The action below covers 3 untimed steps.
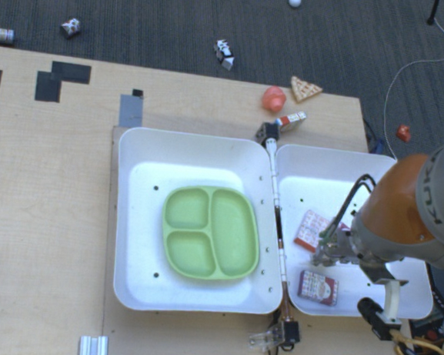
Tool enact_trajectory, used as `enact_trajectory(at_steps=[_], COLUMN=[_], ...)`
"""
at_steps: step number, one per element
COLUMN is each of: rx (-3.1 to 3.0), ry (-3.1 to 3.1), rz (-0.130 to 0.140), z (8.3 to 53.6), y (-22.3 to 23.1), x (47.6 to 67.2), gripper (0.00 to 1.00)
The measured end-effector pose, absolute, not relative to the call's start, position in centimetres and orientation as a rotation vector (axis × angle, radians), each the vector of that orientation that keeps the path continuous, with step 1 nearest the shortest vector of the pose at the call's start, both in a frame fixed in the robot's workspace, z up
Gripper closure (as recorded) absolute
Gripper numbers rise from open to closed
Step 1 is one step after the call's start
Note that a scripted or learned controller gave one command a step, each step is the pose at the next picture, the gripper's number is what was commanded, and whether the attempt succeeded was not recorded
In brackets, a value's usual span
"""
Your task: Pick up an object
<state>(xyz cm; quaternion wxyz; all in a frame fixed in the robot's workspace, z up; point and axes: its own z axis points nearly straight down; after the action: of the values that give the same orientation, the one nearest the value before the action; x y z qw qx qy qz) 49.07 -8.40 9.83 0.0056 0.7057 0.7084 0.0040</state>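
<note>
The right bin (pixel 313 196) holds two small red-and-white packets. One packet (pixel 311 229) lies tilted near the bin's middle, the other packet (pixel 318 287) rests near the front wall. My gripper (pixel 325 252) hangs between the two, just right of the upper packet and above the lower one. The grey arm with its orange band (pixel 401 204) reaches in from the right and hides the bin's right part. A green three-compartment plate (pixel 210 232) sits in the left bin (pixel 138 204).
Behind the bins lie a red ball (pixel 274 98), a pizza-slice toy (pixel 305 88) and a small red-and-white tube (pixel 292 120). Black tape patches (pixel 61 79) mark the bench at the back left. Cables and a clamp (pixel 281 336) sit at the front edge.
</note>
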Motion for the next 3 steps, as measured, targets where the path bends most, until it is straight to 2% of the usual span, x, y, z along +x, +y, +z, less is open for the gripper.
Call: enact_trajectory(at_steps=[1, 2, 3], rx=[2.216, 2.216, 2.214], ry=[2.221, 2.222, 2.220], rz=[0.003, 0.003, 0.006], z=[15.7, 15.6, 8.7], y=[-14.4, -14.4, -10.5], x=[48.8, 48.8, 48.9], gripper=[1.00, 0.00, 0.00])
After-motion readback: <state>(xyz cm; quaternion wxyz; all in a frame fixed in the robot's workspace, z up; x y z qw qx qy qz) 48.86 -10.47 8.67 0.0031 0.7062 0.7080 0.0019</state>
